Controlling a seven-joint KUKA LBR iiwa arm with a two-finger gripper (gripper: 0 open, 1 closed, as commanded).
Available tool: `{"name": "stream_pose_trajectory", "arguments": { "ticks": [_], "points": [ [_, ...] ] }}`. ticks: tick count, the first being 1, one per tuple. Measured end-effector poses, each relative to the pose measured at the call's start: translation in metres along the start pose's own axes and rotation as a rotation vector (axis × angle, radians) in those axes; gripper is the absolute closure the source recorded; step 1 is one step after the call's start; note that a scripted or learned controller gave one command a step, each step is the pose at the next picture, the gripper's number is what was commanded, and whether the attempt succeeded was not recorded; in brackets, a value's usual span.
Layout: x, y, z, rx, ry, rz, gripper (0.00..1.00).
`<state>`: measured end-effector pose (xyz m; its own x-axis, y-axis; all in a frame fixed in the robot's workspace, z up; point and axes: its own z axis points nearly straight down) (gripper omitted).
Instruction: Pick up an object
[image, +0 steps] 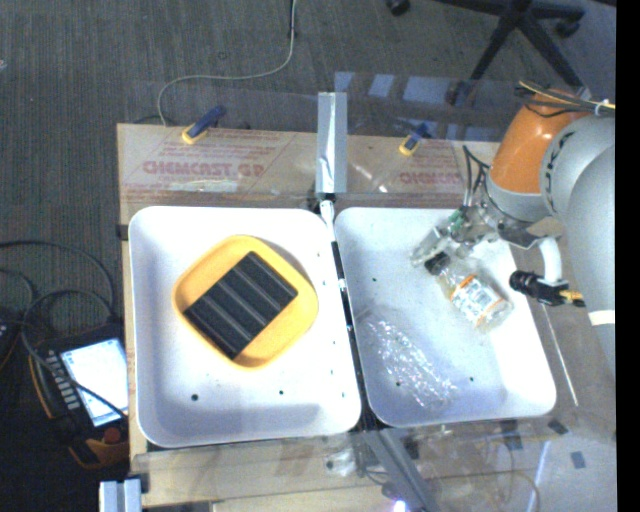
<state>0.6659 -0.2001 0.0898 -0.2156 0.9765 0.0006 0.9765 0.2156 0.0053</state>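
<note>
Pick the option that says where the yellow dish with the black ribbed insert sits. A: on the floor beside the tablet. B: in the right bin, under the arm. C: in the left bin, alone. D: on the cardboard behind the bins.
C: the yellow dish lies in the left bin with nothing else in it, while the gripper works over the right bin near a small clear bottle.

Two shallow white plastic bins (150, 330), smooth, matt. Yellow rounded plastic dish (195, 275) w/ black ribbed insert (243, 303). Clear crinkly plastic film (405, 360), glossy.
</note>
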Motion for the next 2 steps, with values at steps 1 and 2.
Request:
{"name": "stream_pose_trajectory", "arguments": {
  "ticks": [1, 2],
  "points": [
    [0.0, 0.002, -0.011, -0.006, -0.004, -0.002, 1.0],
    [0.062, 0.017, -0.091, 0.005, -0.001, 0.145, 1.0]
  ]
}}
